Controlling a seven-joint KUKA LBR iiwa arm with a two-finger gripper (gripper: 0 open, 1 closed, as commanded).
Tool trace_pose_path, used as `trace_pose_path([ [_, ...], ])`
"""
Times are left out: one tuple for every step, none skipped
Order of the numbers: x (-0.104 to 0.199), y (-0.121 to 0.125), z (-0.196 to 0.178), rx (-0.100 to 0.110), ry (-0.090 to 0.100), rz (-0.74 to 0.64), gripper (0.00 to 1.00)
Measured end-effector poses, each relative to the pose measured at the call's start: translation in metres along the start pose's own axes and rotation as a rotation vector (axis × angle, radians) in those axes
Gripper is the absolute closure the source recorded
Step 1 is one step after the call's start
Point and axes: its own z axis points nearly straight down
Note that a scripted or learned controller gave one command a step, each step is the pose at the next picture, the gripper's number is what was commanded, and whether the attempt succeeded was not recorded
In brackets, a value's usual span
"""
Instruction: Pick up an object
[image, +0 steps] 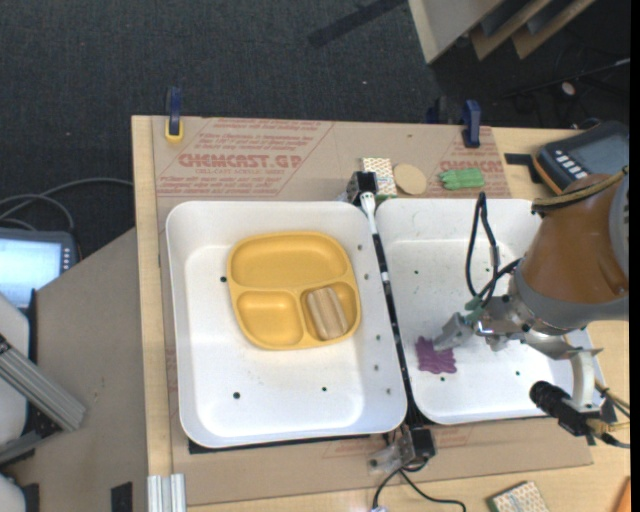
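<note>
A small purple object (435, 357) lies on the floor of the right bin (440, 260), near its front left. My gripper (455, 333) hangs just above and to the right of it, with the arm's grey wrist and orange band behind it at the right. A yellow divided tray (280, 265) sits in the left bin (200, 330). A tan block (324, 311) rests in the tray's front right compartment.
On the cardboard behind the bins lie a green object (462, 179), a round tan disc (410, 179) and a small patterned piece (376, 168). Blue clamps (471, 122) hold the board's back edge. Black cables (482, 250) loop over the right bin.
</note>
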Motion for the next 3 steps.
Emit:
trace_pose_path([
  [0.005, 0.000, 0.054, -0.012, 0.000, -0.001, 0.00],
  [0.004, 0.000, 0.042, -0.018, -0.006, -0.001, 1.00],
  [0.091, 0.056, -0.054, -0.027, -0.003, -0.013, 1.00],
])
